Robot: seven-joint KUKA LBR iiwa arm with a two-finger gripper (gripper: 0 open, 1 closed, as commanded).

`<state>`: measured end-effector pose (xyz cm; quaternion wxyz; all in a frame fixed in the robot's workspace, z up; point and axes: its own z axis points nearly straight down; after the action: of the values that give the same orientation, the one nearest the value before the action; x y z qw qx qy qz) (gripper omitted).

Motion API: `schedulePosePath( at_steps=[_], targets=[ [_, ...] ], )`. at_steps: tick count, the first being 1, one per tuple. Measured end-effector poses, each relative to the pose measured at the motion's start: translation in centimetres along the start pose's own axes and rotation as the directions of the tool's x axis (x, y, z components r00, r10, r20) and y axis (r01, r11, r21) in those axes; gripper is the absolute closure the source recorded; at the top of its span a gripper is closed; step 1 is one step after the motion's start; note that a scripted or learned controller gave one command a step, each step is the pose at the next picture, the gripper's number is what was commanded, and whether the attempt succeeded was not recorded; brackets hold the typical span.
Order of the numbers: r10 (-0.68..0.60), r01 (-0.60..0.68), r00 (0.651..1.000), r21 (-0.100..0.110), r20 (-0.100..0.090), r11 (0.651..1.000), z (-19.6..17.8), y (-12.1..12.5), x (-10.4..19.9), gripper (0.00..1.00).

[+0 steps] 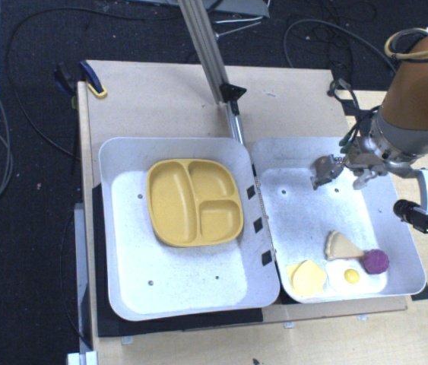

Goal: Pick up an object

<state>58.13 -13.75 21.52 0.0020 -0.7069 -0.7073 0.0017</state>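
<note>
My gripper (pixel 343 175) hangs over the far part of the right bin (pixel 297 204), open, with nothing between its fingers. Near that bin's front edge lie a tan wedge of toy bread (pixel 340 244), a purple ball (pixel 375 261), a toy fried egg (pixel 348 276) and a pale yellow round piece (pixel 309 277). These things lie well in front of the gripper, and none of them touches it.
A yellow divided plate (pixel 195 201) lies in the left bin (pixel 122 280). A slanted metal pole (pixel 210 44) rises behind the bins. The arm's orange band (pixel 419 82) is at the right, above the right bin's far corner.
</note>
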Motion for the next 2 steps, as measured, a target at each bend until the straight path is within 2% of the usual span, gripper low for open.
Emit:
schedulePosePath(
  at_steps=[2],
  targets=[
    [0.001,-0.001,1.000,-0.001,0.000,1.000,11.8,-0.2,0.3,0.00]
  ],
)
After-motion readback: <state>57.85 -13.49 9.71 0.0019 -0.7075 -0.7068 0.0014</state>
